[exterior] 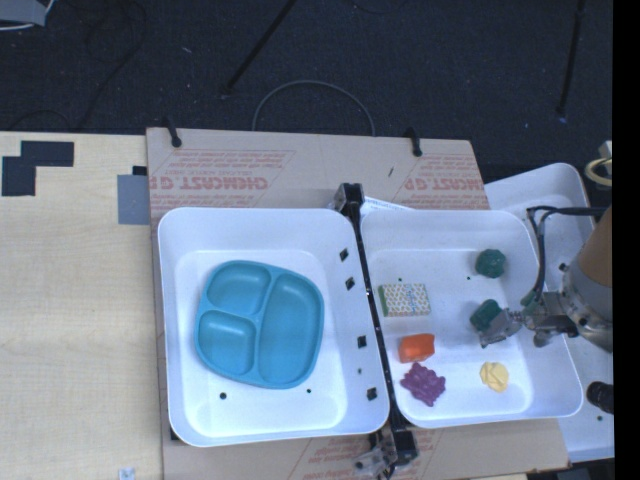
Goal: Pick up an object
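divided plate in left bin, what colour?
Light blue; the divided plate shows clearly in the camera view.

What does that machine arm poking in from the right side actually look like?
Just its end is in view. The gripper is a small cluster of grey and dark metal parts with pale, silvery fingers. Behind it sits a bulkier grey wrist with an orange-brown patch above, at the picture's edge. A thin black cable loops up and over beside it.

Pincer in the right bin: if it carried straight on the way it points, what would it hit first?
Probably the dark green lump just ahead of the pincer, though their heights are unclear from above.
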You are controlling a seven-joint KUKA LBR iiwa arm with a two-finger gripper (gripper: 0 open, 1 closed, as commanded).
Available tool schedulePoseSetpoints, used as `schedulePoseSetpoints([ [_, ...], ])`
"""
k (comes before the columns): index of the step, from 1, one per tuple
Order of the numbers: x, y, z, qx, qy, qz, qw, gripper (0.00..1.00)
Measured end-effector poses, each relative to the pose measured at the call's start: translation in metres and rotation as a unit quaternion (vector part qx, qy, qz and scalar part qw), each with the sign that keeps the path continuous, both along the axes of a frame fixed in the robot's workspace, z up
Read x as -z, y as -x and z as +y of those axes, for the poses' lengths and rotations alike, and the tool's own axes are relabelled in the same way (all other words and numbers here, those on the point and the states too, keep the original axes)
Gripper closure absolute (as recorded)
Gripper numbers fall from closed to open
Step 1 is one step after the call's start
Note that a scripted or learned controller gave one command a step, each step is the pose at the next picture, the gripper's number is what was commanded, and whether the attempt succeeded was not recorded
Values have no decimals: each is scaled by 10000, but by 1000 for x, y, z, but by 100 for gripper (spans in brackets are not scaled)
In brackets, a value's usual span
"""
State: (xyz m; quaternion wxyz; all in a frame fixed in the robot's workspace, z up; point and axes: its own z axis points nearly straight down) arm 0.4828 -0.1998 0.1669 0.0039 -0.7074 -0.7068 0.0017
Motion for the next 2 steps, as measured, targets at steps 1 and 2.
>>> schedulePoseSetpoints([
  [1, 56, -2, -8, -4, -1, -1, 10000, 0],
  [2, 43, -2, -10, 22, 4, -16, 10000, 100],
])
